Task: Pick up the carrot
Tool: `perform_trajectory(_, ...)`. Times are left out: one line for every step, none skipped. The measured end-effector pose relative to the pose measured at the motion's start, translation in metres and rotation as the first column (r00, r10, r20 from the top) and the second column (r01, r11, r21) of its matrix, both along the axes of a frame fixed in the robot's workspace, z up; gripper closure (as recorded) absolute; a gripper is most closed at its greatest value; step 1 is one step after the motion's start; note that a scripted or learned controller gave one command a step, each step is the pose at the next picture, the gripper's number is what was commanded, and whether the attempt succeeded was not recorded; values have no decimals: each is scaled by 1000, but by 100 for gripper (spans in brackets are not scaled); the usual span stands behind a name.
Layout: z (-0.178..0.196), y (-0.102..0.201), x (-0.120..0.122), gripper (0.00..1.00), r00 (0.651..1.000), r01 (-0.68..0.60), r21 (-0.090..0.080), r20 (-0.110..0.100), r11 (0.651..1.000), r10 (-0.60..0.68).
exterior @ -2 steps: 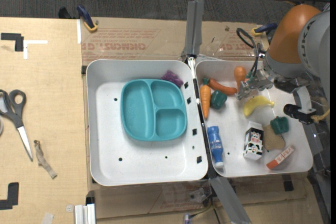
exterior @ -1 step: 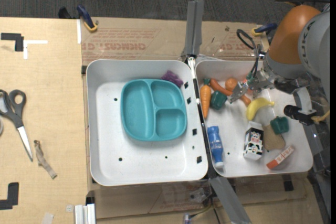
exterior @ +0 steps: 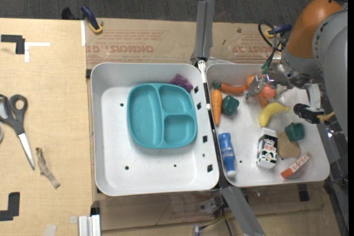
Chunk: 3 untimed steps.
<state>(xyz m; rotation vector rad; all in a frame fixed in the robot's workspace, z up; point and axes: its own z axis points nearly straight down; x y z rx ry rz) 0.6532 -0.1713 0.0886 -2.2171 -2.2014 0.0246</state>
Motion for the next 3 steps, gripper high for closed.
perform_trajectory(-2,-30,1,0,933,359,5,-13,933,-359)
perform_trajectory(3,72,5,0,774,633,-3,21,774,-633)
perform_trajectory(2,31,-124,0,469,883,-5,19,469,-883)
